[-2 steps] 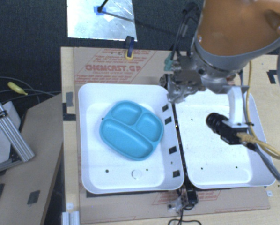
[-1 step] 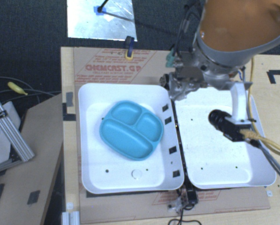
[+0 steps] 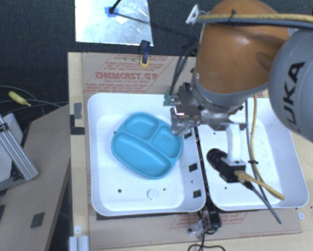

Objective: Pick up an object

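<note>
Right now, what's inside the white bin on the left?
A blue divided plate lies in the left bin. The gripper hangs at the plate's right edge. The arm covers that bin's far right corner.

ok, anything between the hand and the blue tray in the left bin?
Nothing visible. The hand sits right at the tray's upper-right rim, with no other object between them in the left bin.

A robotics lab is being shown: a KUKA arm (image 3: 250, 56) is being run over two white bins (image 3: 101, 192) on a cardboard-covered bench (image 3: 125, 72), with loose cables (image 3: 36, 104) and aluminium framing (image 3: 10, 145) being kept alongside.
</note>
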You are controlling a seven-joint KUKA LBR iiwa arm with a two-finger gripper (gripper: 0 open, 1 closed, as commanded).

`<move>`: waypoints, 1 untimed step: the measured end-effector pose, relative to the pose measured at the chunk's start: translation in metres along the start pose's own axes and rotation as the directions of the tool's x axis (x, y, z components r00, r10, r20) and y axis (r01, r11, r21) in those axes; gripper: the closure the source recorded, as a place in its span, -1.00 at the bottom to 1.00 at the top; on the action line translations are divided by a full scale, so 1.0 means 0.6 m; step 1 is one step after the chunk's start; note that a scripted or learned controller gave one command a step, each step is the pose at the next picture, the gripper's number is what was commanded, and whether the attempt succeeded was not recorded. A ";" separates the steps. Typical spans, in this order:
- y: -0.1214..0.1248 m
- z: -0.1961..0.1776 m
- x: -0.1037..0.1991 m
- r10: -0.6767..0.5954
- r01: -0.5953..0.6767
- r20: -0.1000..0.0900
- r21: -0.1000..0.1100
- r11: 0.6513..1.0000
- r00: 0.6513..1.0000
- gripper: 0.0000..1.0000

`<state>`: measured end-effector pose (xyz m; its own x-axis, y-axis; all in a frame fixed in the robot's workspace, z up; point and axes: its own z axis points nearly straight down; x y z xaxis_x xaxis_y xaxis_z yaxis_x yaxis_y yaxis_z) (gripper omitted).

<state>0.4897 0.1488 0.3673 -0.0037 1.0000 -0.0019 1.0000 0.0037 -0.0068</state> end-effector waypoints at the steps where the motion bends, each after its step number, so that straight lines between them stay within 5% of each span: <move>1: -0.006 -0.197 -0.043 0.000 0.000 -0.006 -0.022 1.000 1.000 1.00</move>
<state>0.4870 0.1235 0.4854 -0.0036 1.0000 0.0045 0.9999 0.0035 0.0149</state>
